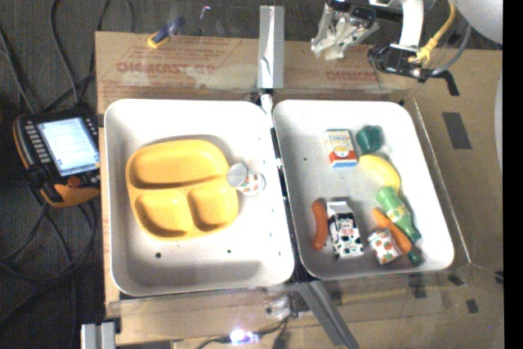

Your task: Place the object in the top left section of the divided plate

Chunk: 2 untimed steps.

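Gripper (337,42) hangs beyond the right bin's far edge; finger state indiscernible. Small strawberry-print cup (248,180) lies tipped against yellow divided plastic plate (176,188), right rim—likely misplaced.

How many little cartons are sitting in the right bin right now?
3. An orange-and-white carton at the upper left, a black-and-white cow-print carton at the lower middle, and a strawberry-print carton just right of it. Other items could hide more.

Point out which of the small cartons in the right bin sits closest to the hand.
The orange-and-white carton at the far side of the right bin, beside the green item. The black-and-white carton and strawberry carton lie along the near side.
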### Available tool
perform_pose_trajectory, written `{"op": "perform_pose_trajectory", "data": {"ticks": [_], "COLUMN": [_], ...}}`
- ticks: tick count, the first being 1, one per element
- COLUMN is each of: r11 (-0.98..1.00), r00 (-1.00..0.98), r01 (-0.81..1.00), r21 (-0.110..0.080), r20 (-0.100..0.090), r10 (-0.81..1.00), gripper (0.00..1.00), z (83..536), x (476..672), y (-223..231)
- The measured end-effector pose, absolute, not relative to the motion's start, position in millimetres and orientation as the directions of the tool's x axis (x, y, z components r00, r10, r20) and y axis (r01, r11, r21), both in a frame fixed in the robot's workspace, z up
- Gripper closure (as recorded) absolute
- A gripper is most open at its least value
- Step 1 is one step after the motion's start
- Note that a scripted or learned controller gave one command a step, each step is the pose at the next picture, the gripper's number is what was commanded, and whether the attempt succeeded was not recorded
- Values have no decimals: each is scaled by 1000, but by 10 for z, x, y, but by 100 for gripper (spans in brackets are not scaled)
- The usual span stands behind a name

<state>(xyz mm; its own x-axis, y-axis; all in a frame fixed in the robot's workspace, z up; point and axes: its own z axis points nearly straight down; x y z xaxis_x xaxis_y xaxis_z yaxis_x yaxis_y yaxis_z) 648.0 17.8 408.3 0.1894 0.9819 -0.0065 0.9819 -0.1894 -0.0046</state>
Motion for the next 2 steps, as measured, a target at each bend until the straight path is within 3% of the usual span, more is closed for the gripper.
{"op": "perform_pose_trajectory", "data": {"ticks": [1,2], "r11": [-197,-321], "r00": [197,320], "r01": [980,947], "r21": [-4,-4], "r20": [-6,-5], "r10": [980,947], "gripper": [100,100], "z": [4163,4311], "x": [6692,6693], "y": [-562,-1329]}}
